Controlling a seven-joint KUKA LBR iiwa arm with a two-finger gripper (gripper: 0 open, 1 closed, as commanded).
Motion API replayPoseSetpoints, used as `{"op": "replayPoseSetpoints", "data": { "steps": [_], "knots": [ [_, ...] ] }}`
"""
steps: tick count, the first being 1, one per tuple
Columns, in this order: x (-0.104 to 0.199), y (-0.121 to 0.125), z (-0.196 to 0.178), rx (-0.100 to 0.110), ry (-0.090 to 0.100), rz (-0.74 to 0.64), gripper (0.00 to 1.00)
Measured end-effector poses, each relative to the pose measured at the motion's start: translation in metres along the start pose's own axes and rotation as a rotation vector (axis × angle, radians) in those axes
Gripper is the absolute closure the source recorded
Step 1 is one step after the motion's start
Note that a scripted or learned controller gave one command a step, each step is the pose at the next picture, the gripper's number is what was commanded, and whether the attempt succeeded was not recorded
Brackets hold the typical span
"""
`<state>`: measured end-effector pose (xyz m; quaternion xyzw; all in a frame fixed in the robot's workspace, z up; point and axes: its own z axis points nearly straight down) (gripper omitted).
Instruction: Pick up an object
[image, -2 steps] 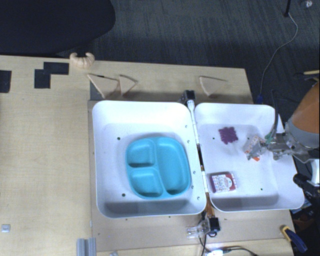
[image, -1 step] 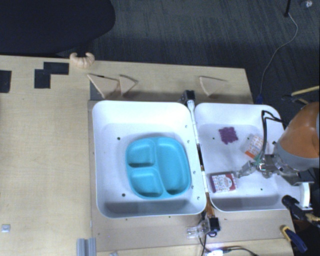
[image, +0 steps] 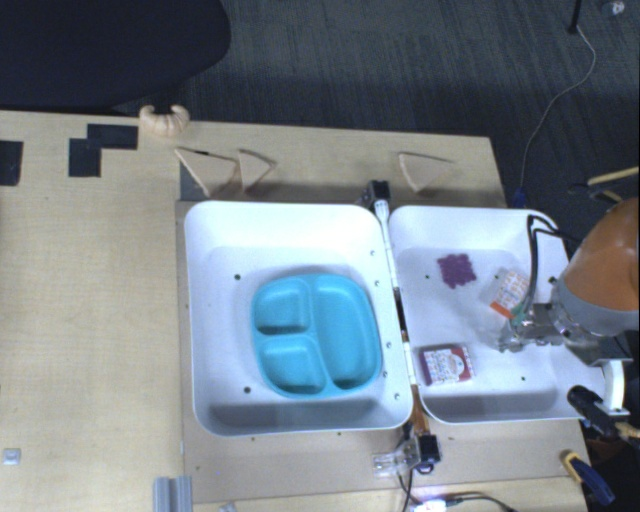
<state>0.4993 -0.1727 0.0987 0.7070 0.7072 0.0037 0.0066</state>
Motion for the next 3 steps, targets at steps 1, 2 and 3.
{"op": "replayPoseSetpoints", "data": {
  "steps": [1,2,3],
  "knots": [
    [0.000,0.000,0.000,0.000,0.000,0.000,0.00],
    [0.000,0.002,-0.011,-0.004,0.000,-0.001,1.00],
    [0.000,0.002,-0.011,-0.003,0.000,-0.001,0.00]
  ]
}}
